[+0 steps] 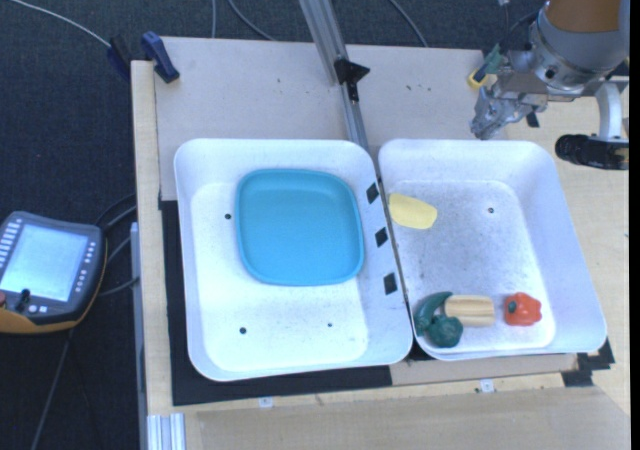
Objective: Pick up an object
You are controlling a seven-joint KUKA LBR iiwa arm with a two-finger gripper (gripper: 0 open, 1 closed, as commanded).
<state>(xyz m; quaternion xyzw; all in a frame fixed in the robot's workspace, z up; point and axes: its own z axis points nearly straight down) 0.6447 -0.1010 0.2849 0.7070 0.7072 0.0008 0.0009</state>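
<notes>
A robot arm hangs over the far edge of the right bin (560, 188), with small objects lying in that bin below.

Seen from above at a slant: two shallow white bins sit side by side on a bench; the left bin (200, 188) holds a turquoise square plate (300, 226), lying flat near its middle; the right bin holds a yellow piece (412, 211) close to its left wall, and along its near edge a dark green object (438, 319), a tan block (470, 310) touching it, and a red tomato-like object (521, 309) just beside the block; the gripper (492, 121) hovers above the bin's far rim, well apart from all of these; nothing shows between its fingers, and how far they are spread cannot be told from this angle.
</notes>
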